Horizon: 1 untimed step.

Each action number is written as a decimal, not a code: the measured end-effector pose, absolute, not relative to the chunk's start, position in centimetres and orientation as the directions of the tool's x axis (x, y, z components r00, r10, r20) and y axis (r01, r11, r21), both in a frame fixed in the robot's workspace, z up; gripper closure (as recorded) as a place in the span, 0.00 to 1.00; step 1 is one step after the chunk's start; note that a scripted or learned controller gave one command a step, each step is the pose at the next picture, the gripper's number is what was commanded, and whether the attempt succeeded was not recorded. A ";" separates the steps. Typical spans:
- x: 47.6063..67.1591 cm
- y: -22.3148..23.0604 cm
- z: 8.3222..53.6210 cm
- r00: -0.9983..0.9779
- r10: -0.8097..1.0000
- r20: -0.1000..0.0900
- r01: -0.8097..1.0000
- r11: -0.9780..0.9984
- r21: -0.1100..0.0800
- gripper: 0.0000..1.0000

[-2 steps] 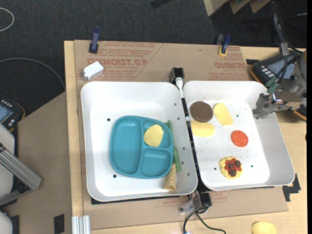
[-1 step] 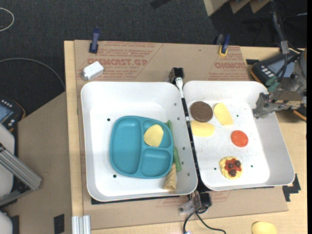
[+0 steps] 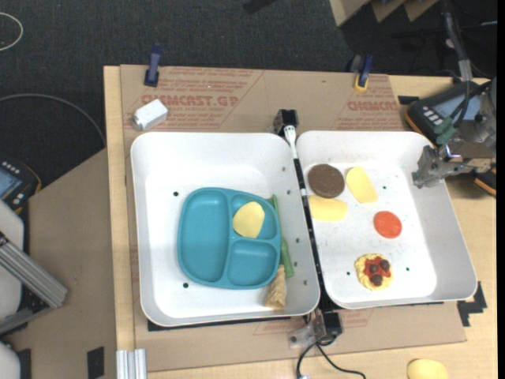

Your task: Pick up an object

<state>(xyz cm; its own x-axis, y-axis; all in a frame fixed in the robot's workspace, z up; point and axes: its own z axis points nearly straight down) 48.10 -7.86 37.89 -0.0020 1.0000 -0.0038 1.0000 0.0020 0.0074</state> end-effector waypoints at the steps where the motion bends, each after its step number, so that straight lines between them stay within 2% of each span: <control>1: 48.2 -7.9 38.9 -0.003 1.000 -0.005 1.000 0.003 0.010 1.00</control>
